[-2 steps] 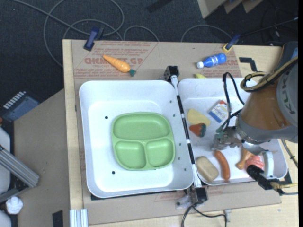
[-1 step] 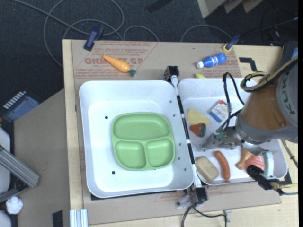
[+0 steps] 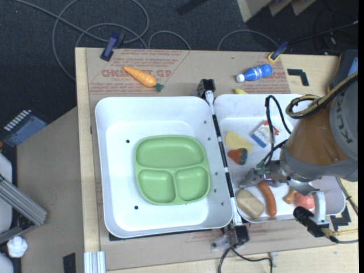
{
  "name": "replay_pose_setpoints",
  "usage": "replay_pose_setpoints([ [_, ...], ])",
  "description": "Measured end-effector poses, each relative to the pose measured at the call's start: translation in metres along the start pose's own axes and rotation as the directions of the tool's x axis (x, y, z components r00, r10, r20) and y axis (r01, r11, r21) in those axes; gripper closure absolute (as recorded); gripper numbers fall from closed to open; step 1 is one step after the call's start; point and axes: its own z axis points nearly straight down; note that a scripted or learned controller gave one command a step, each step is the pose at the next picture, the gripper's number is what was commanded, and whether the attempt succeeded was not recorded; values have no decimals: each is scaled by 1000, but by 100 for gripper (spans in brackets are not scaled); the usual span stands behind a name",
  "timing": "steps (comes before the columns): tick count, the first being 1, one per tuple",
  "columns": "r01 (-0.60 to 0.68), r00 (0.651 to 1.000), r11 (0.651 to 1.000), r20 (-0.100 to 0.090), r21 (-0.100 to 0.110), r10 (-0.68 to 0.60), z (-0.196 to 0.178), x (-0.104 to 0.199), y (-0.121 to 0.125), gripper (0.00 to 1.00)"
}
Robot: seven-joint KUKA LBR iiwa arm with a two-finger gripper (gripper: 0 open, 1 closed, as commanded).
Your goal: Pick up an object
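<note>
Green divided tray [image 3: 170,169] alone inside left white bin [image 3: 114,124].

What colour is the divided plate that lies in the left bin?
Light green, seen clearly in the camera view: the divided plate.

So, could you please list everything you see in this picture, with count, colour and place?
bins: 2, white, side by side on the bench
tray: 1, green, three compartments, in left bin
carrot: 1, orange, on bench behind left bin
bottle: 1, blue and white, lying on bench behind right bin
sausage: 1, reddish, right bin
bun: 1, tan, right bin, beside sausage
wedge: 1, yellow, right bin
arm: 1, grey and orange, over right bin
tool: 1, above sausage
</note>
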Motion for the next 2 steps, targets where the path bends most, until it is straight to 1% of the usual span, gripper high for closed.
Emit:
replay_pose_setpoints([
  [1, -1, 1000, 1000, 1, -2, 1, -10, 0, 0, 100],
  [2, 3, 1000, 1000, 0, -8, -3, -102, 50, 77, 100],
])
